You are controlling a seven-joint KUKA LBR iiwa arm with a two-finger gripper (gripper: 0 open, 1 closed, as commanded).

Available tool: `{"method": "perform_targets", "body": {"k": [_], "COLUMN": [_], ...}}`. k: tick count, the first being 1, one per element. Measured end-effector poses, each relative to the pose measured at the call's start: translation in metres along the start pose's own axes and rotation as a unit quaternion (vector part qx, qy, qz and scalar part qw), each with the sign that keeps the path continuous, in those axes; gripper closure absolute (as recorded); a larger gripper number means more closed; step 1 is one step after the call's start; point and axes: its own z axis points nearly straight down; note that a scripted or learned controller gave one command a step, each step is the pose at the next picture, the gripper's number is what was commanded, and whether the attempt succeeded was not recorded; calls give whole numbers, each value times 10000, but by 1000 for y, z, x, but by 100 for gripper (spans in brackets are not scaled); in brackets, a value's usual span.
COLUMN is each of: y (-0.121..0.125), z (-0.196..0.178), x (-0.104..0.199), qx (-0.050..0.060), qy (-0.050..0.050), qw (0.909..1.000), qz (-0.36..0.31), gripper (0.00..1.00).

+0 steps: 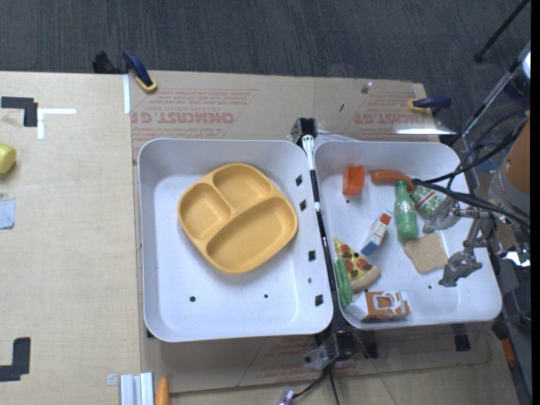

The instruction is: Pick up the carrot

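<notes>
Orange against the white, the carrot (390, 176) lies near the far wall of the right bin (481, 310), between a small orange block (353, 180) and a green bottle (406, 212) whose cap nearly touches it. At the bin's right side, well apart from the carrot, the hand (460, 270) hangs low; I cannot tell its state. I judge the risk is crowding: reaching across, the hand could knock the bottle or grab the block, while the carrot rolls toward the wall.
</notes>
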Motion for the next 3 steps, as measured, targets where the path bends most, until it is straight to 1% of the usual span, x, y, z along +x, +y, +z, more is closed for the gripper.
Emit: {"method": "perform_targets", "body": {"k": [1,2,3], "y": [54,99,21], "z": [111,35,50], "x": [-20,-8,-23], "qx": [-8,-27,-28], "qy": [-44,7,5], "qw": [9985,9711,9160], "qz": [-542,-2385,-4012], "gripper": [0,0,0]}}
